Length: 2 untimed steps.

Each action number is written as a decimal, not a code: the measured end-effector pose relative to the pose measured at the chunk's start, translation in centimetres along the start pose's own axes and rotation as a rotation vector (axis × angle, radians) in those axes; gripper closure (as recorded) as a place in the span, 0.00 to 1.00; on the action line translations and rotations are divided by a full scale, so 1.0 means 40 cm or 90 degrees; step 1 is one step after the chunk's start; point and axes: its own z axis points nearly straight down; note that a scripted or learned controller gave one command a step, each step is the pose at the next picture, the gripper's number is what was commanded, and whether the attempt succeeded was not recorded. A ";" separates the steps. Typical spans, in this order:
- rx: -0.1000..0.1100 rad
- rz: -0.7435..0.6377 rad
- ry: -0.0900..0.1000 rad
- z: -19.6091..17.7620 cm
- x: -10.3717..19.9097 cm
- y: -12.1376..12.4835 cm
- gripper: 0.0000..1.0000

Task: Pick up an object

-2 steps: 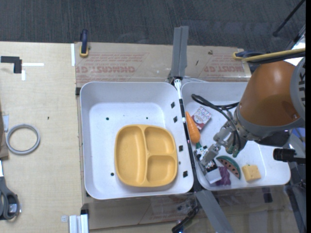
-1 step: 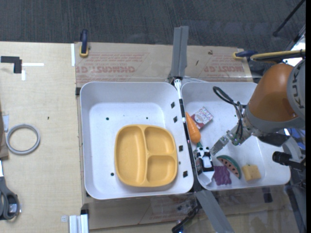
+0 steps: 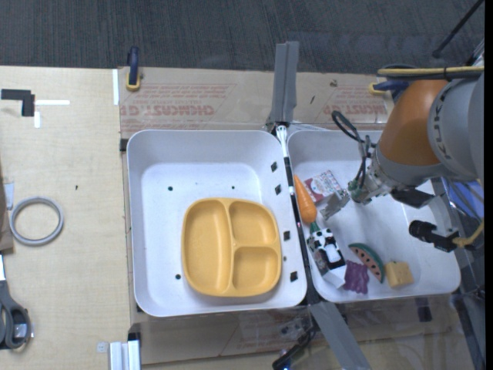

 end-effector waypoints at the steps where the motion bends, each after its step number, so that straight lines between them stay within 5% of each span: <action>1: 0.001 0.172 0.000 0.000 -0.083 0.122 0.00; 2: 0.005 0.333 -0.001 0.002 -0.067 0.190 0.00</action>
